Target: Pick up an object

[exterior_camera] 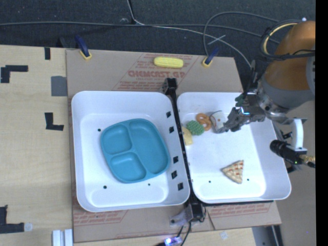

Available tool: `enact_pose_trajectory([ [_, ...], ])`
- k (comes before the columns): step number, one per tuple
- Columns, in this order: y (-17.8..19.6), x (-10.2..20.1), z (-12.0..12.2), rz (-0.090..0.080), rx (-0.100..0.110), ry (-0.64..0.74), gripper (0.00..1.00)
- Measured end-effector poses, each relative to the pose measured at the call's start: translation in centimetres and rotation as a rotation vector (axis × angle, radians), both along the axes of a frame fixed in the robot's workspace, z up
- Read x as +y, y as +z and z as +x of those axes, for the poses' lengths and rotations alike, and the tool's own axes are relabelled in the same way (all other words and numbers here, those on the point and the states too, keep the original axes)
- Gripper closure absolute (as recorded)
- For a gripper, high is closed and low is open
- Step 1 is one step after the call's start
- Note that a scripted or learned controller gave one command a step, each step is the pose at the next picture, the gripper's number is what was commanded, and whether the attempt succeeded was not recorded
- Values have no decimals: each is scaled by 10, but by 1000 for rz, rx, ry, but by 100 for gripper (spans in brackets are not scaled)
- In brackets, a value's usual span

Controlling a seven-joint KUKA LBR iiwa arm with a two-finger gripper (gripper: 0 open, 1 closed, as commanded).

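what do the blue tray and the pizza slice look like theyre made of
Blue tray: likely moulded plastic, with a smooth, uniform colour, a soft sheen and three rounded compartments. Pizza slice: probably a plastic or rubber toy, a small stiff wedge with a tan crust and orange speckled top; too small to tell which.

A blue tray (134,150) with three compartments lies in the left bin (84,117). A yellow corn cob (168,62) rests on the cardboard (123,70) behind the bins, between two blue-and-yellow clamps (83,49). Cables (169,28) cross the dark floor beyond the desk (31,152).
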State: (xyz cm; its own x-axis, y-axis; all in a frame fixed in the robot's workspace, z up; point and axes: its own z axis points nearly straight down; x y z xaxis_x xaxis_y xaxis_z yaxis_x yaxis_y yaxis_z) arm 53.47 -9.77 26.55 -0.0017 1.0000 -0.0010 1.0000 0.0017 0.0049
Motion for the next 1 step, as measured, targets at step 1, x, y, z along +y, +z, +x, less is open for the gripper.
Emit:
enact_pose_trajectory([
  [1, -19, 49, 12, 1, 7, 3, 100],
])
